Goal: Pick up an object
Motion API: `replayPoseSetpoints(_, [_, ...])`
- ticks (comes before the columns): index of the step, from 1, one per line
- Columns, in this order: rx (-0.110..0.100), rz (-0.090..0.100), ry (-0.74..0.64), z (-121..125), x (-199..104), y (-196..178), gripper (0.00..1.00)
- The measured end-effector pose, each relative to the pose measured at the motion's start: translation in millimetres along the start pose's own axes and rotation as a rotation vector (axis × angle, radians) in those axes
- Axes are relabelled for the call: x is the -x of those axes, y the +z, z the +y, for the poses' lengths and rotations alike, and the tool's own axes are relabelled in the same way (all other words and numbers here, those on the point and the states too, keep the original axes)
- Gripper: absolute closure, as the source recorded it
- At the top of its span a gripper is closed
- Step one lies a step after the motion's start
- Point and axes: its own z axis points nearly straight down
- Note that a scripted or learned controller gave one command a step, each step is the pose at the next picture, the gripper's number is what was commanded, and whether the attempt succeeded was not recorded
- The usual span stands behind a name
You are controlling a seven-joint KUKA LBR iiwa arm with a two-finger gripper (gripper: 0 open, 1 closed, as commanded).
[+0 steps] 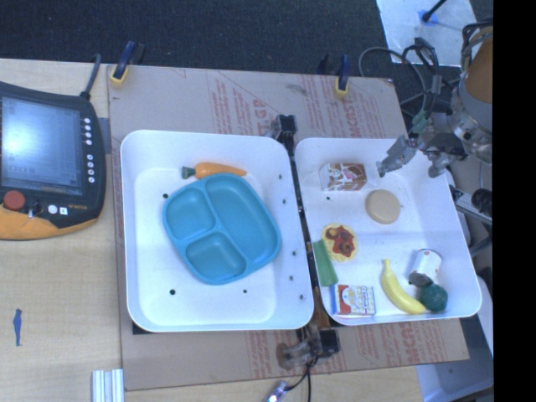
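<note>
A: What is lying nearest the camera, by count?

B: In the right bin (466, 249), along its near edge, four items are sitting: one small carton (354, 300), one banana (399, 289), one dark green ball (434, 297) touching the banana's tip, and one white cup (425, 265) lying on its side just behind the ball. One green strip (325, 262) is lying along the bin's left wall.

A: And farther in?

B: One round red-and-yellow piece (340, 241) is sitting mid-bin, one tan disc (383, 206) is sitting beyond it, and one printed packet (343, 176) is lying near the far-left corner. That is making eight items in this bin.

A: The left bin?

B: The left bin (142, 291) is holding two items: one blue divided plate (220, 227), and one orange carrot (214, 171) lying just behind it, touching its far rim.

A: The claw?

B: One claw (412, 157) is hovering over the right bin's far edge, its two fingers spread wide with nothing between them, near the tan disc but apart from it.

A: Anything on the worktop itself?

B: One control pendant (46, 162) is resting on the worktop (59, 308), left of the bins.
</note>
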Motion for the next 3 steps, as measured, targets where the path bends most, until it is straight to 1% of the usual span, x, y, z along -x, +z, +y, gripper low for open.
replayPoseSetpoints(1, [-0.004,-0.001,0.001,20.6,21.8,104.2,0.00])
replayPoseSetpoints(2, [0.006,-0.004,0.000,38.6,38.2,184.4,0.00])
replayPoseSetpoints(3, [-0.022,0.009,-0.003,67.9,56.8,187.5,0.00])
